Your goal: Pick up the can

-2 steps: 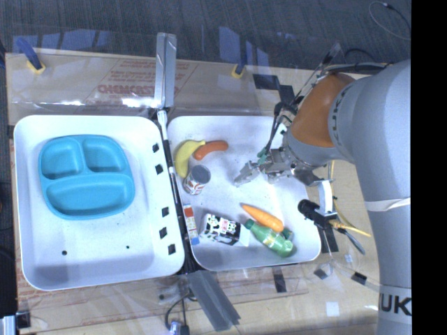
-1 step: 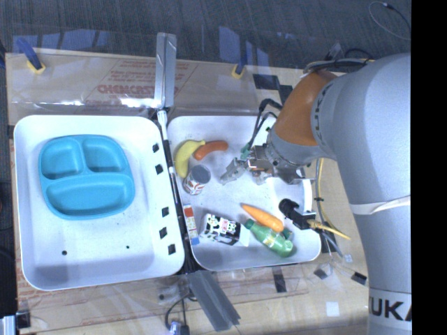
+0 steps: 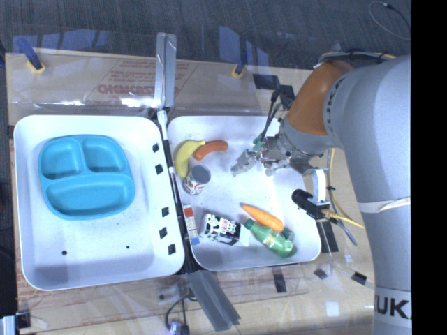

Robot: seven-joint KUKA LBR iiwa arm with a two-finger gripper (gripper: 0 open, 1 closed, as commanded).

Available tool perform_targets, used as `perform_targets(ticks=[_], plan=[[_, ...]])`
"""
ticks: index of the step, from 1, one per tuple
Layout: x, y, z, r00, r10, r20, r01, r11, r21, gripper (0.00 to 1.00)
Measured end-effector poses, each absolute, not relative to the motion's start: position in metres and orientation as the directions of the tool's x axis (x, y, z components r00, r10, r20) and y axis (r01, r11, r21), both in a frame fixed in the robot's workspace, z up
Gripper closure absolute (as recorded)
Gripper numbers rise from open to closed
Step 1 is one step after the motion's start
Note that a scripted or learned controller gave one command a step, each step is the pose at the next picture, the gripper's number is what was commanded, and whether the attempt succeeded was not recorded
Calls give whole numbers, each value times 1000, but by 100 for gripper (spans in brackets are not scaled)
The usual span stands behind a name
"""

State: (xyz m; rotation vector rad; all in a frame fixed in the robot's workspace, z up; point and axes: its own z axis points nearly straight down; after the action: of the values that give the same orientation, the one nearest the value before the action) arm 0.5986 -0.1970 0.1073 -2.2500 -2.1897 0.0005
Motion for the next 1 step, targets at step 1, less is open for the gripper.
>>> perform_targets(ticks=[1], plan=[[610,-157,91,13,1000,2,1000,-13,-5,0]])
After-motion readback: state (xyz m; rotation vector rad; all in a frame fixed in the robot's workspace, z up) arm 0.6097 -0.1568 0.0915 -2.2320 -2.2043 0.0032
